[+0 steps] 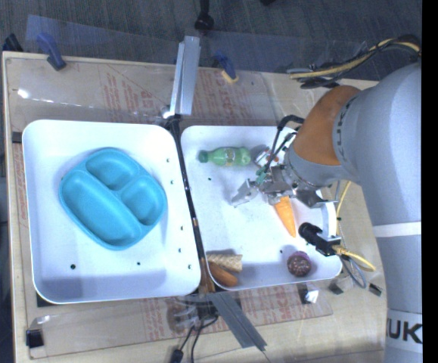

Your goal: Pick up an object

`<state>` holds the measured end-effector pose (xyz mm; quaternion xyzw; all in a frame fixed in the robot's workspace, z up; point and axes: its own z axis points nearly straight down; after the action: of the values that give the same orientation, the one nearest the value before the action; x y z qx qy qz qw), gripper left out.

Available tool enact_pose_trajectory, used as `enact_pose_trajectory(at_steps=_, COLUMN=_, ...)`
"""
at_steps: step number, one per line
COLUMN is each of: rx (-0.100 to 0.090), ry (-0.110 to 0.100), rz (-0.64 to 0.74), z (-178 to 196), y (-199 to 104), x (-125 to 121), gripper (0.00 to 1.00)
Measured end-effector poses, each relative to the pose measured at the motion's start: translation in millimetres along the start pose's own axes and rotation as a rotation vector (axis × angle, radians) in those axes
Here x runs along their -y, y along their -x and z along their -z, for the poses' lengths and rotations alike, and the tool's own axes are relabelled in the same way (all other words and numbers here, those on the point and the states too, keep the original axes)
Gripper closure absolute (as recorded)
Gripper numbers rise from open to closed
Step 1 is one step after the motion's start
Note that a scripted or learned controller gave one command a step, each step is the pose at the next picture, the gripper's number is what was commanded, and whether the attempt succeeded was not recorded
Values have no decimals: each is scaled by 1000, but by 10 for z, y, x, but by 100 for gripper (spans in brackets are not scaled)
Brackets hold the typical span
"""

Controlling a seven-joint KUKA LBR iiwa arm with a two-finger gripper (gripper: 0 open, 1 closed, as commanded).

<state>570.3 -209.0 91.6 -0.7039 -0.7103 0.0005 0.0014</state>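
My gripper (244,193) hangs over the middle of the right bin (226,233), its metal tip pointing left. An orange carrot (285,215) lies just to its right, beside the wrist, partly under the arm. A green bottle (225,156) lies on its side near the bin's far wall, a short way up and left of the gripper. By the near right corner sits a dark round fruit (299,264). A waffle cone (226,262) and a brown bread-like piece (227,277) rest at the near left corner. Nothing shows in the gripper's grasp.
The left bin (45,271) holds a blue divided plate (113,196). A metal bar (184,74) stands behind the seam between the bins. A black clip and yellow cable (323,242) hang off the arm over the right bin's right wall.
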Motion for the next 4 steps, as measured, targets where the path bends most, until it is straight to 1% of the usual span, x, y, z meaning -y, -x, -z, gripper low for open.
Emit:
enact_pose_trajectory(at_steps=1, rx=0, ry=-1, rz=-2, z=-4, y=5, x=754, gripper=0)
enact_pose_trajectory(at_steps=2, rx=0, ry=0, rz=0, z=-1, y=1, x=56, gripper=0)
enact_pose_trajectory(at_steps=3, rx=0, ry=0, rz=-2, z=-3, y=-85, x=939, gripper=0)
enact_pose_trajectory(at_steps=4, rx=0, ry=-1, rz=-1, z=-5, y=-93, x=526, gripper=0)
